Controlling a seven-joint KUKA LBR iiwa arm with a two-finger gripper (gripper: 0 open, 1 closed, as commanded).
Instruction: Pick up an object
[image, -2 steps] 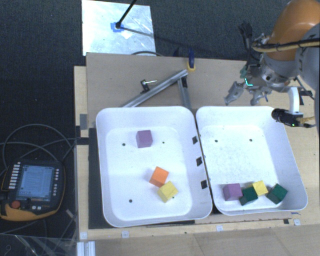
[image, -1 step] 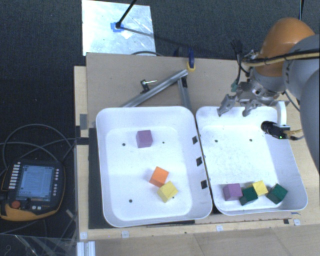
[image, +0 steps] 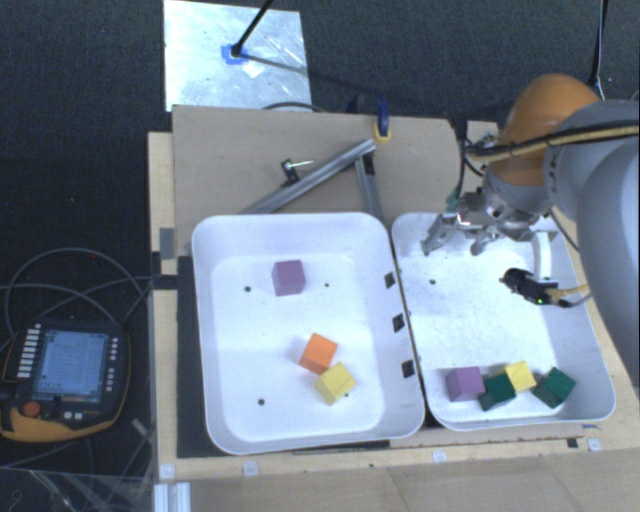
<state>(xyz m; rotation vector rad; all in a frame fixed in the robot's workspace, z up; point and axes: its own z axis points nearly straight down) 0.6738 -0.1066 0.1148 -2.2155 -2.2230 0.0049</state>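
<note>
The left bin (image: 215, 330) holds a purple cube (image: 288, 277) near its back, with an orange cube (image: 318, 352) and a yellow cube (image: 335, 382) touching nearer the front. Along the front wall of the right bin (image: 440, 300) sit a purple cube (image: 464, 382), a dark green cube (image: 496, 390), a yellow cube (image: 519, 375) and a second green cube (image: 553, 386). My gripper (image: 457, 240) hangs over the right bin's back left corner, open, its fingers spread with nothing between them. It is far from all the cubes.
A metal bar (image: 310, 178) lies slanted on the cardboard (image: 230, 150) behind the left bin. A black cable connector (image: 525, 283) hangs over the right bin's right side. A teach pendant (image: 65, 375) lies on the floor at the left. The arm's bulk covers the right bin's far right corner.
</note>
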